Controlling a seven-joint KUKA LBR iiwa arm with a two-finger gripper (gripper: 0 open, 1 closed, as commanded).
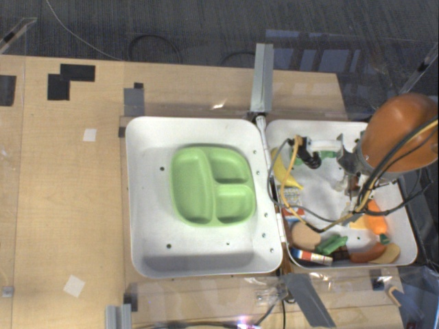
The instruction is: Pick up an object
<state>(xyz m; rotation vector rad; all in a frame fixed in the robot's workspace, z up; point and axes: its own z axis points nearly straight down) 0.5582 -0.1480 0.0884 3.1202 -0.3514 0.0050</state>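
1. A pale wooden bench (pixel 62 204) is being occupied by two shallow white plastic bins with rounded corners.
2. The left bin (pixel 147 245) is being taken up largely by a smooth green sectioned tray (pixel 211 185), three compartments being shown.
3. The right bin (pixel 405 242) is being entered by the arm (pixel 396 134), its rounded orange band being seen at the right.
4. The gripper (pixel 353 184) is being held low over the bin's middle; its opening cannot be told.
5. Small objects are being crowded along the near edge: a tan oval piece (pixel 306 236), a green block (pixel 335 244), a brown sausage shape (pixel 365 253), an orange piece (pixel 377 223).
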